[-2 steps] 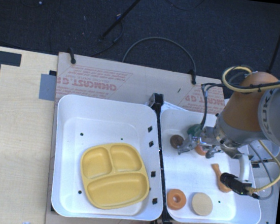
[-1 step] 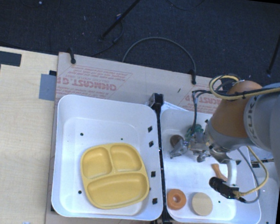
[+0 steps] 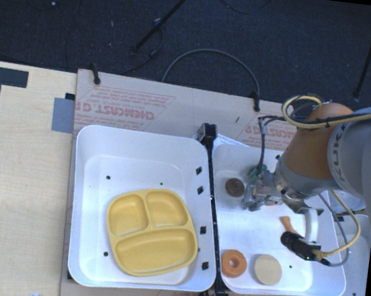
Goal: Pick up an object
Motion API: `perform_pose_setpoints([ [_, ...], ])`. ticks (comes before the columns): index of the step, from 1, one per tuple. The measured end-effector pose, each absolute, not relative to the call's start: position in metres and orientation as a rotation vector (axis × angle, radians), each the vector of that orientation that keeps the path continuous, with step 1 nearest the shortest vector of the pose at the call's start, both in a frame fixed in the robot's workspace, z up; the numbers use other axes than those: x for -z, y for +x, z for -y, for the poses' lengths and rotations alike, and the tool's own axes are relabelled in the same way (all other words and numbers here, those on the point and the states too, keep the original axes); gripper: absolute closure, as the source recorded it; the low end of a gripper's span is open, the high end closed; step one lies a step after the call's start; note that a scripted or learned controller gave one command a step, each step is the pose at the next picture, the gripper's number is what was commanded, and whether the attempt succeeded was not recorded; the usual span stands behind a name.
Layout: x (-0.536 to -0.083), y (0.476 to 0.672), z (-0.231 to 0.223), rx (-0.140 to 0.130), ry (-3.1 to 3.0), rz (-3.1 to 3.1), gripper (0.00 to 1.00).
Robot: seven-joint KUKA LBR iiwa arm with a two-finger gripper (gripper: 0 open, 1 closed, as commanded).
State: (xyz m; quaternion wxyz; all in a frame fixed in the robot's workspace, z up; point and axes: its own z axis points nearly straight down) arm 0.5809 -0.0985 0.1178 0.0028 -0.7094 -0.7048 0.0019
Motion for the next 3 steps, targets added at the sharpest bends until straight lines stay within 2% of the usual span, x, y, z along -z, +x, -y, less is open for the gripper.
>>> perform_pose_setpoints([
  [1,-0.161,0.577,0.097,0.001,-2.227,2.216,1.0],
  [2,-0.224,0.577,0.098,0.003,-2.222,2.224,1.0],
  [3,-0.243,0.578,0.1,0.0,-2.221,2.222,1.0],
])
